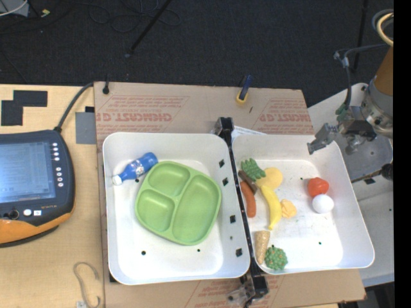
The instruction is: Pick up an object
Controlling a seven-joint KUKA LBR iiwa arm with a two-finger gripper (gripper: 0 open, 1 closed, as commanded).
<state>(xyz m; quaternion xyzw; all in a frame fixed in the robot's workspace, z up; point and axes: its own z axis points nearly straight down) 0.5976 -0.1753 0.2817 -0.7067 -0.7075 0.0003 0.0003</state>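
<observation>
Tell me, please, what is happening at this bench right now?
A robot arm reaches in from the right, its tool hovering above the far right corner of the right bin, holding nothing visible. That bin holds toy food: a banana, a tomato, a white egg, a sausage, an ice cream cone and some greens. The left bin holds a green divided plate and a small blue bottle. Nothing has been picked up yet.
</observation>
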